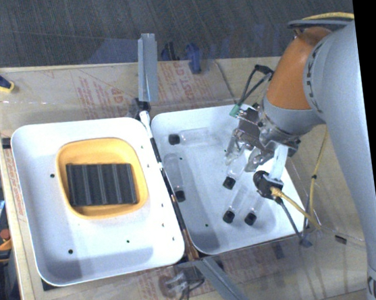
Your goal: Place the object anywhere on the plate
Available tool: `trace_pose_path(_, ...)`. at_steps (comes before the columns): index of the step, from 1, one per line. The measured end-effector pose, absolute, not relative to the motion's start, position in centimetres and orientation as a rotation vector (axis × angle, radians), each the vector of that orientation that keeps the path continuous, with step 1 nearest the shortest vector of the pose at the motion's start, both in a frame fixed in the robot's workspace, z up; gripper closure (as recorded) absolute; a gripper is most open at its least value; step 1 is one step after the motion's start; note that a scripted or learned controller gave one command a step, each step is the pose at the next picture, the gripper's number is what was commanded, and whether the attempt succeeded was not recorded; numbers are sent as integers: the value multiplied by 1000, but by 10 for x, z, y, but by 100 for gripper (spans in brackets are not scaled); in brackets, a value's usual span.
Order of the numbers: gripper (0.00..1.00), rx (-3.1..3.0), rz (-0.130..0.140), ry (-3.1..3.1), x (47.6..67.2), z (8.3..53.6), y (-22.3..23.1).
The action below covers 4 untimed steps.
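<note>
Gripper over right bin, toward its near right corner; fingers spread, grasping nothing; task object not identifiable; yellow plate with dark ribbed insert central in left bin; bench lettering illegible.

1. The plate at frame left lies open from above, white bin floor bare around it.
2. At centre right, the arm overhangs the right bin.

Two white bins side by side, one yellow plate in the left, one arm, maybe three small dark objects right.
</note>
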<state>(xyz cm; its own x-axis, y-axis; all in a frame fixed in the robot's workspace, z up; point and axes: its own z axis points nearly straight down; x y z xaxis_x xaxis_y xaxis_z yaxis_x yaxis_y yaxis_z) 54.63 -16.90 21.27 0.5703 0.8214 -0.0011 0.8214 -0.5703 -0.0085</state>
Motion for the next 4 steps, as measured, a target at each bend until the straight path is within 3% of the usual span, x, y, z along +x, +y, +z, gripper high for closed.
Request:
trace_pose_path(1,100,-2666,6,-1655,570,239,-122)
trace_pose_path(2,100,-2591,4,-1771,606,249,-34)
trace_pose_path(3,100,-2297,3,-2140,646,209,-7)
trace_pose_path(4,0,-2297,3,-2140,646,210,-7)
